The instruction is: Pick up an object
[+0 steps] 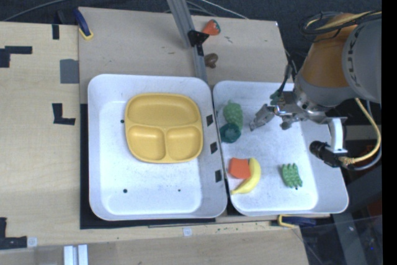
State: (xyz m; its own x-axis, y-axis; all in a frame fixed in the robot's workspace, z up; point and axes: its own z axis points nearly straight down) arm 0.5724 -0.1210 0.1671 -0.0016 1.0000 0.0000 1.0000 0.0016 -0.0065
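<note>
The gripper (pixel 271 117) hangs with fingers spread, holding nothing, right of the knobbly green pickle-shaped toy (pixel 233 115) by the right bin's (pixel 322 202) left wall; bare floor lies between them.

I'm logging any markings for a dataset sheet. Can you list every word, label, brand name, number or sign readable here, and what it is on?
None can be read.
The arm has dark marks on its grey casing at the right edge, cut off and too blurred to read.
The yellow divided plate, the two white bins and the toys in the right bin carry no visible text.
</note>
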